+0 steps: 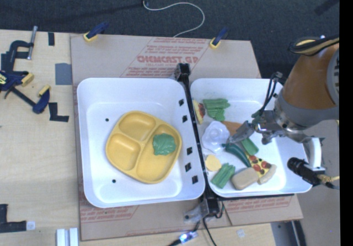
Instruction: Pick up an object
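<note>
The claw [238,135] is reaching into the right bin [242,84] from the right, its tips hanging low over the toy food just right of the clear plastic cup [213,134]; whether its prongs are spread or pressed together cannot be told from this slant, and nothing is visibly sitting between them. The dark green pepper [238,153] is lying directly below the claw, right of and below the cup. A pizza slice [259,165] is resting further right of the pepper. A tan bread roll [244,178] is lying below the cup, with a green bean bundle [223,175] beside it and a yellow disc [212,162] just under the cup. A second green bundle [215,107] is lying above the cup. In the left bin [88,96], well left of the cup, a yellow divided plate [129,148] is carrying a green leafy piece [164,144].
</note>
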`<state>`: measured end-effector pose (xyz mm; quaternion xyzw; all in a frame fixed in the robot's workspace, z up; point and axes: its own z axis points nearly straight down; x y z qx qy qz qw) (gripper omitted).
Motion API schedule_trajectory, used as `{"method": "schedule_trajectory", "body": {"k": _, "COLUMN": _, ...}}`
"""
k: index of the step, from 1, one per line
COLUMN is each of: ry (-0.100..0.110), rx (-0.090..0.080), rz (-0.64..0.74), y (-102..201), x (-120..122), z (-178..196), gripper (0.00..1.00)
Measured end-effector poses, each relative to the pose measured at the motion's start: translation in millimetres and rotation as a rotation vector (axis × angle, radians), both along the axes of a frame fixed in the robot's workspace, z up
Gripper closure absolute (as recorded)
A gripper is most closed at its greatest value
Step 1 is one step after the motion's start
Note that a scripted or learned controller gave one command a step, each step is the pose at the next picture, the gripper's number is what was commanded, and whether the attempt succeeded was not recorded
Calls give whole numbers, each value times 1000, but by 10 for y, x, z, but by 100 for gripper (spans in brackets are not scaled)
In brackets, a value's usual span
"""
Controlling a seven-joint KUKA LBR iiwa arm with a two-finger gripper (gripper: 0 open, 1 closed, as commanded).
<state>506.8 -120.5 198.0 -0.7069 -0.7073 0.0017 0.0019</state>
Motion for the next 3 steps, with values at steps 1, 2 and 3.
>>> {"method": "schedule_trajectory", "body": {"k": 1, "ry": 1, "rx": 1, "rz": 0, "y": -82, "x": -11, "z": -592, "gripper": 0}}
{"method": "schedule_trajectory", "body": {"k": 2, "ry": -7, "rx": -2, "rz": 1, "y": -75, "x": -3, "z": -1105, "gripper": 0}}
{"method": "schedule_trajectory", "body": {"k": 3, "ry": -3, "rx": 1, "rz": 1, "y": -66, "x": -11, "z": -1001, "gripper": 100}}
